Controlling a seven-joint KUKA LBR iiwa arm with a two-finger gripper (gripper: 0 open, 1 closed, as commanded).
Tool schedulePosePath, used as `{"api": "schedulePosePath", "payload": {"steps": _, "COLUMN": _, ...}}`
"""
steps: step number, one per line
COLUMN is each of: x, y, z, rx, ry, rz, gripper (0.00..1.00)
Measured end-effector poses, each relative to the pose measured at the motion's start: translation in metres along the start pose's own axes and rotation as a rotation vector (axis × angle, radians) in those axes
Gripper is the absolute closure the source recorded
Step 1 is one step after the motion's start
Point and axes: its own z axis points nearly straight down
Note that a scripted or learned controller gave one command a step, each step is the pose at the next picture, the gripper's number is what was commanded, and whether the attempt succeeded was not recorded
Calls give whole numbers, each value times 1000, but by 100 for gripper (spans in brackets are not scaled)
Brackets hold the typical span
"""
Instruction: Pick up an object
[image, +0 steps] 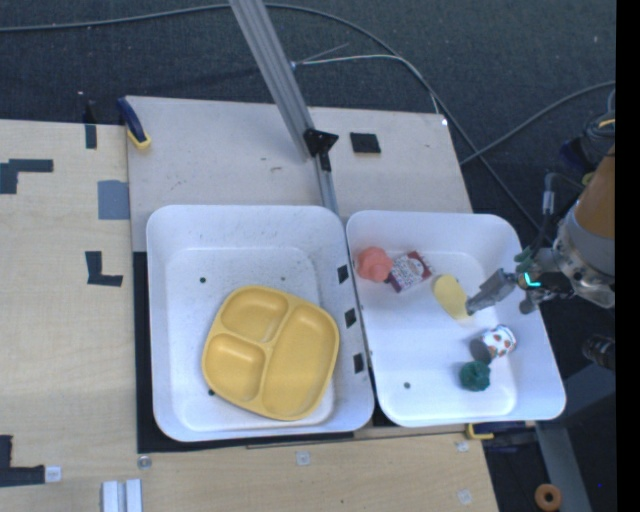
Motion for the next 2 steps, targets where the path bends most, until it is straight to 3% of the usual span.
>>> {"api": "schedulePosePath", "payload": {"steps": 1, "x": 0, "y": 0, "z": 0, "rx": -1, "ry": 0, "rz": 0, "gripper": 0}}
{"api": "schedulePosePath", "payload": {"steps": 2, "x": -4, "y": -8, "z": 47, "rx": 5, "ry": 1, "rz": 1, "gripper": 0}}
